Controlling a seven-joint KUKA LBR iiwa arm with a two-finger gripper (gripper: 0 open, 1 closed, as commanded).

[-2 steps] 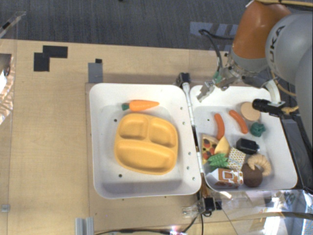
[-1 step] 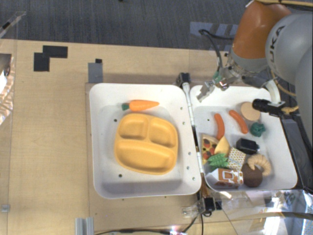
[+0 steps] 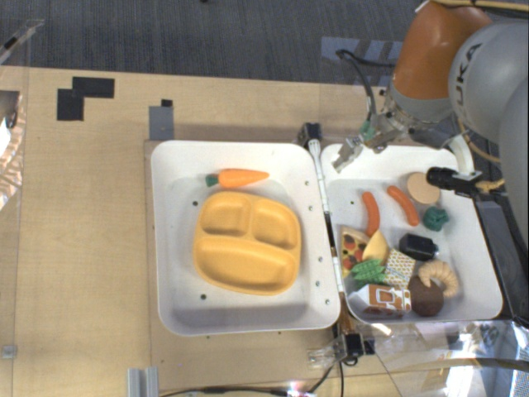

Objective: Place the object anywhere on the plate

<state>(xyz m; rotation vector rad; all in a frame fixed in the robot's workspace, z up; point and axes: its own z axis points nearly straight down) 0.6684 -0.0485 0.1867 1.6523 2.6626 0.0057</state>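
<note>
The yellow plate (image 3: 246, 244), divided into compartments, lies in the left bin (image 3: 175, 222) with nothing on it. An orange toy carrot (image 3: 240, 177) with a green top rests on the bin floor just behind the plate's far edge, touching or nearly touching the rim. My gripper (image 3: 355, 145) hangs over the far left corner of the right bin (image 3: 483, 246), close to the divider between the bins. It looks open, and nothing shows between its fingers.
The right bin holds several toy foods: two orange sausages (image 3: 371, 212), a tan disc (image 3: 422, 188), a green piece (image 3: 436, 217), a black piece (image 3: 417, 246), a croissant (image 3: 440, 276) and a carton (image 3: 385, 298). The arm's orange band (image 3: 430, 48) looms over the far right.
</note>
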